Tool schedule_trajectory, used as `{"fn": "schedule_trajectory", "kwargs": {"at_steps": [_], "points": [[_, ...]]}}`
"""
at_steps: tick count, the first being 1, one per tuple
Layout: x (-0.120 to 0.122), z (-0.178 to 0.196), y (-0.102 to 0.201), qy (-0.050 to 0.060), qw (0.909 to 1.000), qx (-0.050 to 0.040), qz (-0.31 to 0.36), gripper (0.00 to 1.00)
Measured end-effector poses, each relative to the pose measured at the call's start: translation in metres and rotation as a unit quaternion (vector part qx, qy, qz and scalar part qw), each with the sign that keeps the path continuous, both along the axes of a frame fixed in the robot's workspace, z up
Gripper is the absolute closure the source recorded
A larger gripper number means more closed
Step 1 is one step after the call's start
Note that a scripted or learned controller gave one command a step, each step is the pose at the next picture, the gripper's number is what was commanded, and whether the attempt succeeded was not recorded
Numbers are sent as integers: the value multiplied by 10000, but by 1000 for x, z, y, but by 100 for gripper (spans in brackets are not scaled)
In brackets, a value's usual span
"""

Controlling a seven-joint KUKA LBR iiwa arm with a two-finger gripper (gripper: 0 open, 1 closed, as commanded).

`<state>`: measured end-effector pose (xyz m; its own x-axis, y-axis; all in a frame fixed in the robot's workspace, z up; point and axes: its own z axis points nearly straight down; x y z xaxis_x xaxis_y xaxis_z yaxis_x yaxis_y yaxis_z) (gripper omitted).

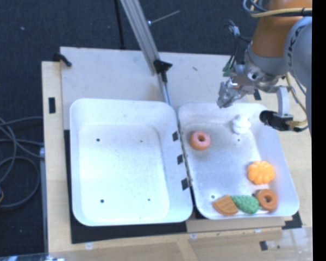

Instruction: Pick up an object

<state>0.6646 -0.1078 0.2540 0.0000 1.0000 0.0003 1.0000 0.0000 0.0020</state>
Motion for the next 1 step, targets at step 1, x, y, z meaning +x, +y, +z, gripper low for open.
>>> {"fn": "schedule_trajectory", "kwargs": {"at_steps": [1], "points": [[-40,-5,42,8,10000,-1,8,100]]}}
